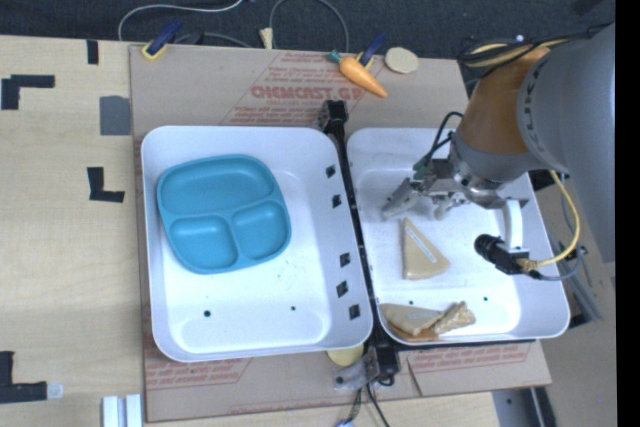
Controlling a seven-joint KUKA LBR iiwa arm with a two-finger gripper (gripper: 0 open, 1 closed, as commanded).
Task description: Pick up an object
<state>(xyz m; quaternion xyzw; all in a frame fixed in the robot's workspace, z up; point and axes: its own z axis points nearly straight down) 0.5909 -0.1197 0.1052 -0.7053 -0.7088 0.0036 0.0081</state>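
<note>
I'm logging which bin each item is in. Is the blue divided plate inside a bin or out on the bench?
Inside: the blue divided plate lies flat in the left bin, white floor around it.

1 fixed overhead camera looks down slantwise on 2 bins [160, 315]

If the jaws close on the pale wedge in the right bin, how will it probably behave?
The pale wedge lies flat on the right bin floor, so it likely won't roll. Its straight edges and clean triangular shape suggest something stiff rather than floppy. Lying so low, it may slide across the smooth white floor instead of lifting, and thin edges could be hard to grip.
</note>
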